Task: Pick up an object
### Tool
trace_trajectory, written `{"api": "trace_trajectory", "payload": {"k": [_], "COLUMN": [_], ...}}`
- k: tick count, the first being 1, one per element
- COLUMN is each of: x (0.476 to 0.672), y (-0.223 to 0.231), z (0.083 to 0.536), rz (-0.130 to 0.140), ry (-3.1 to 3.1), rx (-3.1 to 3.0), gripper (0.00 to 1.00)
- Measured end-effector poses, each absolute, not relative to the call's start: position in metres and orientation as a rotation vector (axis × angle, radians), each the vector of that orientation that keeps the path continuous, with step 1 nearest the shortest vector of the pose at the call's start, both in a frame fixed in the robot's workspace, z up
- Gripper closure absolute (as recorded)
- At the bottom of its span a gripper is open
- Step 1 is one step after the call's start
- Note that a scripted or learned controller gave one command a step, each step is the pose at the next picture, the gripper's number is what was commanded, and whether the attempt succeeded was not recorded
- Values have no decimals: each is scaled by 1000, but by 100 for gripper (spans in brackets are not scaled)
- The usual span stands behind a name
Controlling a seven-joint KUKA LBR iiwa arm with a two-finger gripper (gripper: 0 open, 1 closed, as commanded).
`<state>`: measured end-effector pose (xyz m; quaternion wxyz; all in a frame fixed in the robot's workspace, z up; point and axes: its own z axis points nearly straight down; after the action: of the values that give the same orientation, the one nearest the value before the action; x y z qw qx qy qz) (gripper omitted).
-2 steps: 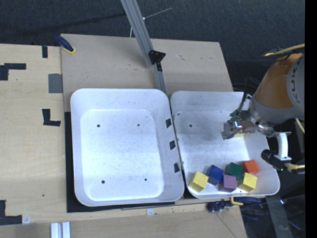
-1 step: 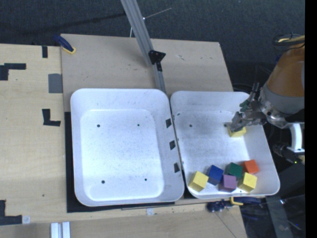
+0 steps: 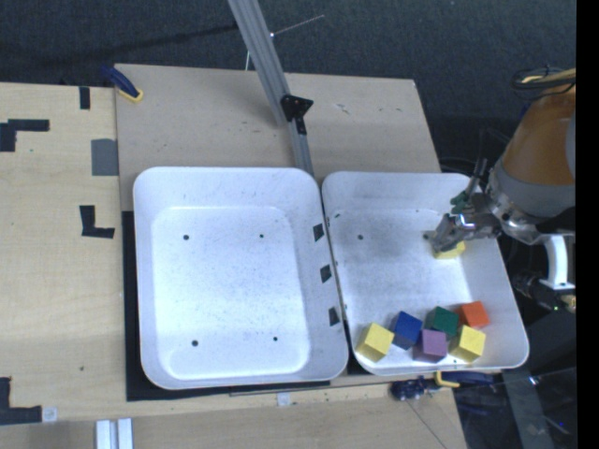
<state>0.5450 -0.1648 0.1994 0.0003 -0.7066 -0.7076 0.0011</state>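
From my remote seat, nearest the camera I saw a cluster of small matte cubes along the front edge of the right shallow white plastic bin [image 3: 374, 213]: a yellow cube [image 3: 376, 341], a blue cube [image 3: 406, 329], a purple cube [image 3: 433, 343], a dark green cube [image 3: 443, 322], a second yellow cube [image 3: 470, 343] and an orange cube [image 3: 474, 314]. They sat touching or just beside one another. The bin's floor looked smooth but speckled with dark scuffs, its corners rounded.

Beside it, the left shallow white plastic bin [image 3: 150, 251] had the same rounded shape and speckled floor, with four small dark dots on it.

Farther back in the right bin, near its right wall, the metal end effector [image 3: 451, 236] was low over the floor. A small yellow piece [image 3: 453, 247] showed right at its tips, but I could not tell whether the fingers were wide, narrow or gripping it. Above it rose the arm's orange band [image 3: 545, 143].

Both bins rested on the pale wooden bench [image 3: 206, 120], its surface flat with faint marks.
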Motion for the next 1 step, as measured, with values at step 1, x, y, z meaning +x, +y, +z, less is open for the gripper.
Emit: {"api": "trace_trajectory", "payload": {"k": [1], "x": [561], "y": [-112], "z": [213], "rz": [-2], "ry": [-2228], "rx": [-2212], "gripper": [100]}}
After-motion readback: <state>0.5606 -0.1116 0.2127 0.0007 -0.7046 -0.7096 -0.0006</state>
